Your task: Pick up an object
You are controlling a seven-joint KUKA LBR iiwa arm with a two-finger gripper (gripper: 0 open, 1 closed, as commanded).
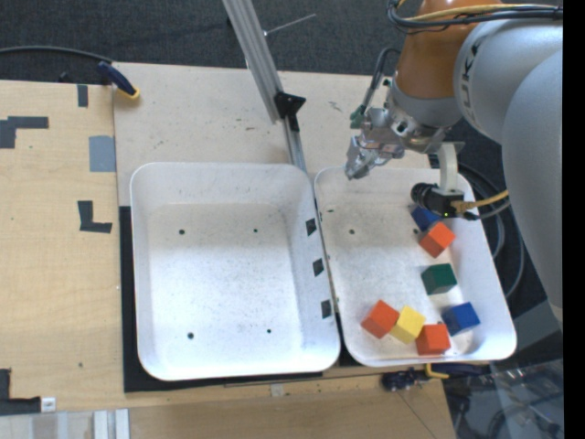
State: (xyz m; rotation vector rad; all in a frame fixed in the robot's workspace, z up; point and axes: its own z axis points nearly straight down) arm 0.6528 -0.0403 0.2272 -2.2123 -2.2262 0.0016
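Several coloured blocks lie in the right bin [366, 245]. An orange block [379, 319], a yellow block [409, 324] and a red-orange block [432, 338] cluster at the front. A blue block [461, 317] sits beside them, with a green block [439, 277] just behind. Farther back along the right wall rest an orange block [437, 238] and a dark blue block [423, 216]. My gripper [358, 167] hangs above the back left corner of the right bin, well away from all the blocks, with nothing visible between its fingers.
The left bin [155, 208] stands beside the right one, sharing a middle rim. A slanted metal rail [260, 48] crosses the bench behind the bins. Cables [457, 204] lie by the right bin's back right edge. Tape marks dot the bench at left.
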